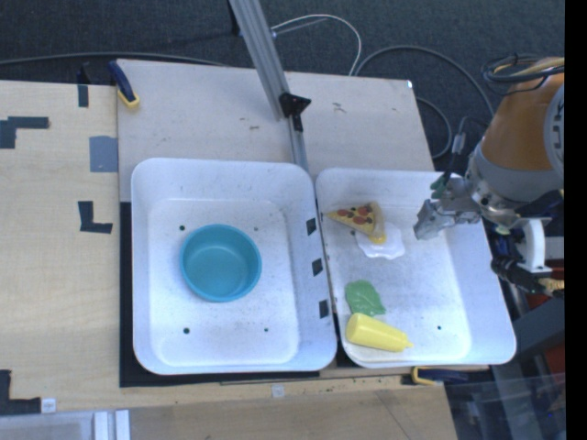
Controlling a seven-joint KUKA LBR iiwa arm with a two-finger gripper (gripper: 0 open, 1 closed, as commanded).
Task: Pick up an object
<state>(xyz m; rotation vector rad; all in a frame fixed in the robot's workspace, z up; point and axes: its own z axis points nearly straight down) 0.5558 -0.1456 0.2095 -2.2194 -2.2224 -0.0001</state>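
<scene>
Left bin: blue bowl centred. Right bin: pizza slice at 10 o'clock, yellow corn at 7. Pincer hovers at 2 o'clock.

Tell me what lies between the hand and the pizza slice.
Camera view: bare white floor of the right bin separates the hand from the pizza slice.

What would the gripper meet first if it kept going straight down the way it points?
Probably the bare floor of the right bin. The gripper hangs over its right part, and the pizza slice with the white piece under it lies to its left; depth is unclear.
</scene>
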